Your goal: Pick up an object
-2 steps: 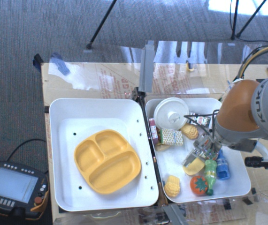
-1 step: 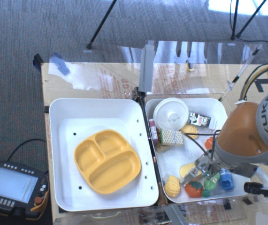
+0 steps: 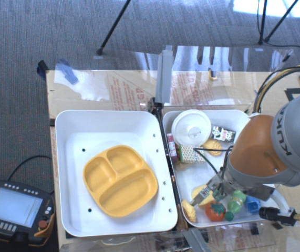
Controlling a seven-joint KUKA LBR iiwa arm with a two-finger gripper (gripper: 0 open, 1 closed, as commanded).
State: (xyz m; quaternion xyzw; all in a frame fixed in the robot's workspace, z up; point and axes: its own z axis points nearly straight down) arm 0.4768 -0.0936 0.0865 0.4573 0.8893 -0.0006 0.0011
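The right bin (image 3: 228,112) holds a white round lid (image 3: 192,128), a black-and-white carton (image 3: 223,134), a tan cookie (image 3: 213,147) and a red packet (image 3: 172,148). Along its near edge lie a yellow corn-like piece (image 3: 189,210), a red tomato (image 3: 215,212), a green bottle (image 3: 235,202) and a blue item (image 3: 252,206). My gripper (image 3: 209,194) is low in this bin's front part, over a yellow piece (image 3: 199,193) just left of the tomato and bottle. The orange wrist band (image 3: 255,148) hides the bin's right side.
The left bin (image 3: 73,135) holds a yellow divided plate (image 3: 120,180). A grey post (image 3: 164,80) stands behind the gap between the bins. A teach pendant (image 3: 14,210) lies on the floor at the lower left.
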